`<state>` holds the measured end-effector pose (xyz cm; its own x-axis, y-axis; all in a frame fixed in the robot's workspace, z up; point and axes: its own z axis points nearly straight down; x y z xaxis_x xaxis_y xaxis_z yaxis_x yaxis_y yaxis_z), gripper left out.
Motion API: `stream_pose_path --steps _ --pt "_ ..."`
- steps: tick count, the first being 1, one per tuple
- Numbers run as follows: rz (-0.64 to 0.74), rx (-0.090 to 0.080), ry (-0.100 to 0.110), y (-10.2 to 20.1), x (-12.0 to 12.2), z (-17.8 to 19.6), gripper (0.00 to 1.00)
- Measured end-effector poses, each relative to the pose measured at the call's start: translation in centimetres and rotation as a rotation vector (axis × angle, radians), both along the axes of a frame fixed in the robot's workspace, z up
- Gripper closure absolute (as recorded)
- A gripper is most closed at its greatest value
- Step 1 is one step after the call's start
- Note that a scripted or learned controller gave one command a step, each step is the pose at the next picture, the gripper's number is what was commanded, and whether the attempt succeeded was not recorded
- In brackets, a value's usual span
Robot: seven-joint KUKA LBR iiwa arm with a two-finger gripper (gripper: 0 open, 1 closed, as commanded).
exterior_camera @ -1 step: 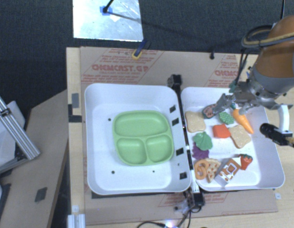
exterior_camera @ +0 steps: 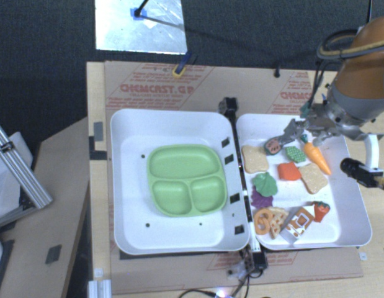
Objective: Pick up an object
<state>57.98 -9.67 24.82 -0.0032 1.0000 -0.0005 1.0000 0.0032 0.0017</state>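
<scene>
The gripper (exterior_camera: 295, 131) is poised above the toy carrot (exterior_camera: 317, 157); its finger state cannot be told. One item should be centred before closing.

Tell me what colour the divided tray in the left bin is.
Light green; the divided tray shows clearly in the camera view.

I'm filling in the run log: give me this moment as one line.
arm: over right bin far end | gripper: above toy food near carrot | grasp: none visible | left bin: green tray
</scene>
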Motion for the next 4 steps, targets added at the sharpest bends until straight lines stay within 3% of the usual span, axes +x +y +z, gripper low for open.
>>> stream_pose_path --steps 2,3,4 --pt "-0.002 0.001 0.005 0.0 -0.1 -12.5 0.0" --pt "-0.005 -0.009 -0.011 -0.5 0.3 -15.7 0.0" --pt "-0.005 -0.014 -0.027 -0.6 0.7 -14.2 1.0"
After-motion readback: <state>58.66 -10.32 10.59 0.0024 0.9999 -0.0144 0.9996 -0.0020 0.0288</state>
